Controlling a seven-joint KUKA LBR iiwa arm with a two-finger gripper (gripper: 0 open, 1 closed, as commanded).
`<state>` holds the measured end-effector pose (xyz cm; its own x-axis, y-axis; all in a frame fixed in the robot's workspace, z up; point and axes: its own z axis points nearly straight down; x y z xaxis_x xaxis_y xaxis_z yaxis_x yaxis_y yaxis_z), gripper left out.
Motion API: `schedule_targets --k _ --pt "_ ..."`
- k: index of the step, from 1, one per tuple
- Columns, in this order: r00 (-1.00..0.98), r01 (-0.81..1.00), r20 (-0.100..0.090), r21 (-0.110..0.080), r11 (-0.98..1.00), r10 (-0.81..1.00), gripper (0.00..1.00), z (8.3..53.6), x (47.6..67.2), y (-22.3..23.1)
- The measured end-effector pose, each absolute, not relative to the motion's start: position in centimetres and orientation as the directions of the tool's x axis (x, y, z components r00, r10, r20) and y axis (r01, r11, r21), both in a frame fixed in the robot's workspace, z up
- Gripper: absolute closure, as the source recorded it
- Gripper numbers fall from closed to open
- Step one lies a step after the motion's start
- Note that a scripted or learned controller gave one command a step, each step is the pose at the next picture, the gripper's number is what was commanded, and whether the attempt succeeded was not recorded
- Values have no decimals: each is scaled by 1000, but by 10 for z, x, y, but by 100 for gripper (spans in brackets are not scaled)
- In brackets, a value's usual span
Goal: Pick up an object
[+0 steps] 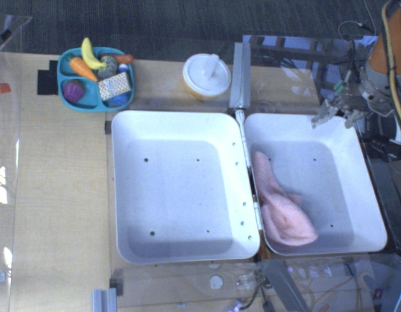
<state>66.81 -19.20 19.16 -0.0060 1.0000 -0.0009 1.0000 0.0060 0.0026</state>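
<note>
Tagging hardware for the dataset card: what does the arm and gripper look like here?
The arm enters at the right edge: grey, with an orange section. The gripper is small, pale metallic grey, with two thin fingers. Thin dark cables loop above it, and a yellowish cable runs down the arm.

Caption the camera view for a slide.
Gripper above the right bin's far edge; pink cloth lies along its left side.

**One fixed camera above the bench**

The single view looks down at a slant from high over the bench (51, 194), far enough off to take in both white bins: the left bin (122, 174) and the right bin (356, 168). The arm (388, 57) enters at the right edge.
</note>
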Motion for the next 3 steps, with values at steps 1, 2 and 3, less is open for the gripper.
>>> schedule_targets --k 1,2,3 --pt "-11 1000 -2 3 11 1000 0 177 623 -194" --pt "113 994 0 1 -113 994 0 154 565 -183" --pt "10 1000 -3 12 -10 1000 0 89 553 -155"
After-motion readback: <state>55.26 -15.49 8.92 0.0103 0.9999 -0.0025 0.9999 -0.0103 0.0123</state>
